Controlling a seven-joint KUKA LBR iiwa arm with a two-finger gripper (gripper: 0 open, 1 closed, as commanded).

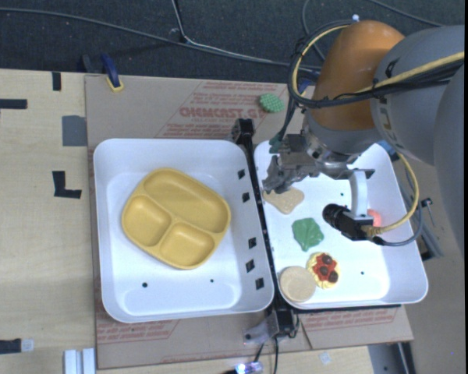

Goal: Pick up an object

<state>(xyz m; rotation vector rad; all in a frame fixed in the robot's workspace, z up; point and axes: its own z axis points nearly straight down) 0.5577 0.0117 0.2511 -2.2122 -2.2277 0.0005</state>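
view down onto the bench, nearest edge first. near corner of the right bin [374, 280]: a round tan disc [298, 284] touching a small yellow piece with red topping [324, 269]. just beyond them, a green leafy piece [306, 232], lying apart. further on, by the wall shared with the left bin [140, 291], a flat tan piece [285, 201]; this is judged to be the target. the gripper [281, 179] hangs directly over its far edge and holds nothing visible. how far it is open cannot be told from this angle. the left bin holds a yellow divided plate [176, 216]. farthest, outside both bins, a small green knobbly thing [271, 102] sits on the cardboard.

step in hand: closing on the tan piece. it lies flat and thin, so the descent should reach the bin floor, centred on the piece and clear of the wall; a high or off-centre close will likely slip off.
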